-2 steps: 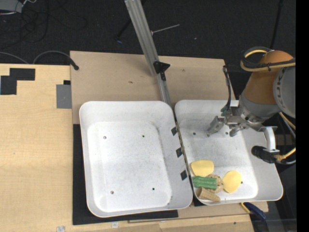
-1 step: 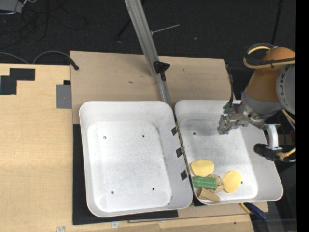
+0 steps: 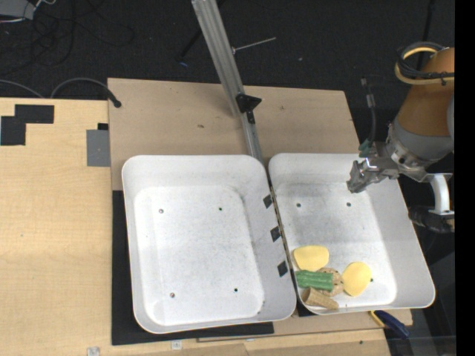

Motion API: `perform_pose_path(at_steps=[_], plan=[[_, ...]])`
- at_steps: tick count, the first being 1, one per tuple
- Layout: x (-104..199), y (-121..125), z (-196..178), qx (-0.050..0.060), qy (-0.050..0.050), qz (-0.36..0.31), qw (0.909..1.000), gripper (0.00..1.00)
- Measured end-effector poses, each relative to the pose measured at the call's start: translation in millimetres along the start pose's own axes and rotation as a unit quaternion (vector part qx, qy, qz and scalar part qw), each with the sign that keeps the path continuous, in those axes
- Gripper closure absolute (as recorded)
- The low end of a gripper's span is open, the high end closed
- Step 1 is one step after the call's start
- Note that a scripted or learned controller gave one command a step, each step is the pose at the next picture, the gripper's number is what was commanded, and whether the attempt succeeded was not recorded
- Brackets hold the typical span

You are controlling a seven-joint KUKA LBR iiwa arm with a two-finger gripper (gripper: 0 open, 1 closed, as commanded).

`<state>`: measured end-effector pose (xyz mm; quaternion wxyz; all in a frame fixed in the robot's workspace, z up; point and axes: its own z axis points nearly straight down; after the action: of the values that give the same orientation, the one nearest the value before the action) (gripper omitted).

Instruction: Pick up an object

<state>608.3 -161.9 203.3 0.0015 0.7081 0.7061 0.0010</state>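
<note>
Dark carpet strewn with cables lies behind a pale wooden desk that carries two shallow white bins side by side, seen from above at a slant. A slim metal rail slants down from the top and ends near where the bins meet. The left bin shows only its speckled floor. The right bin holds a small cluster at its near edge: a yellow lump, a second yellow lump, a green piece lying roughly left to right between them, and a tan piece just below (what these things are is hard to tell at this size).

The grey and orange arm reaches in from the right, and its hand hangs over the far right part of the right bin, apart from every object. Whether its fingers are spread or closed cannot be told; nothing is seen between them.

The cluster lies toward the viewer and slightly left of the hand, so a pick would likely mean travelling toward the near edge before descending. The right-hand yellow lump looks nearest its path.
</note>
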Motion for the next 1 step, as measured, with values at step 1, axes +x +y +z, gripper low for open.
perform_pose_path(at_steps=[1], plan=[[-1.3,0.3,-20.9,0.001,0.0,-0.001,1.0,1.0]])
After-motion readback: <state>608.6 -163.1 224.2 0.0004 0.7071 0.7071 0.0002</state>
